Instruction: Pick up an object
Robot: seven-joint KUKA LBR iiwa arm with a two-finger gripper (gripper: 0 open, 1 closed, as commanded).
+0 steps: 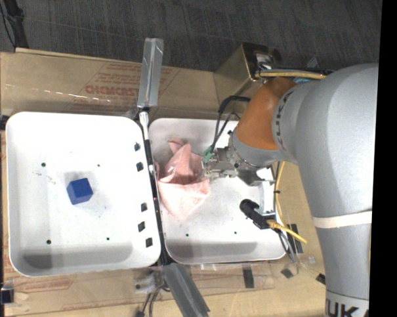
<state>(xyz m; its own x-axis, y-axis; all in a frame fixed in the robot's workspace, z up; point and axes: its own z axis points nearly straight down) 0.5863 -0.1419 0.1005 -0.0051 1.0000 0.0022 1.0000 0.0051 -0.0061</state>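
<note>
Your end effector [210, 165] was down at the pink cloth [182, 179] in the right bin [211, 252], but I couldn't tell if it'd grabbed it, so nothing lifted yet.

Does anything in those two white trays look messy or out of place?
Only the pink cloth: it lies crumpled in the right bin, bunched against the wall beside the left bin, with the gripper at its edge. The blue cube sits tidily.
</note>
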